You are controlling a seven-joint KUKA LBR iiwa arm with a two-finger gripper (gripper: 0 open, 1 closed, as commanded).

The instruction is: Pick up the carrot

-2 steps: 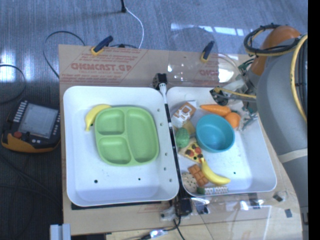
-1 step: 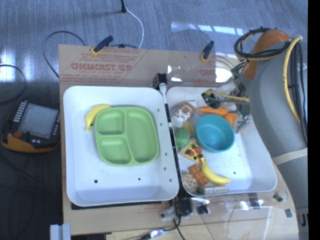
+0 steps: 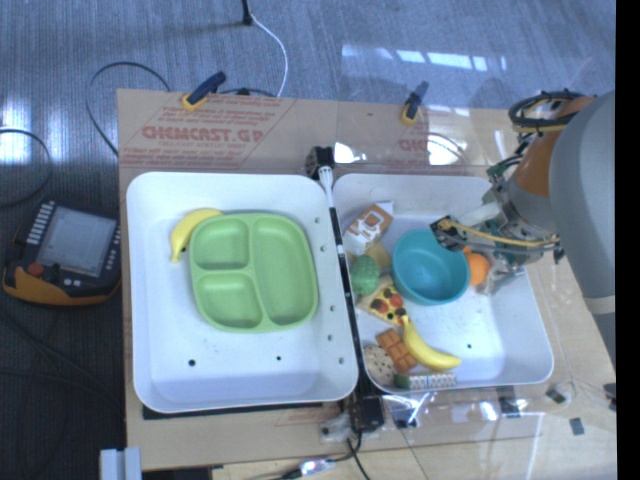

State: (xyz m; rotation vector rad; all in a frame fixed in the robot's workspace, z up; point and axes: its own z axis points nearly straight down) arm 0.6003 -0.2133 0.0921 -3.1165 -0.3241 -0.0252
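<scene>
**A:** Camera view: where's the carrot (image 3: 479,267) sitting? I make it the orange bit in the right bin (image 3: 520,353), just off the teal bowl (image 3: 430,266) at its 3 o'clock, right under the gripper (image 3: 497,264).

**B:** Same read. Can't tell the state of the gripper though, wrist and cables hide that end.

**A:** So tips for the grab?

**B:** I'd straddle the carrot without nudging the bowl's rim, close gently, then lift straight up.

**A:** Counts? Two bananas: one in the left bin (image 3: 165,368) at the green tray's (image 3: 252,270) 10 o'clock, one at the bowl's 6 o'clock.

**B:** Yep. Two bins, one bowl, one tray, one carrot.
</scene>
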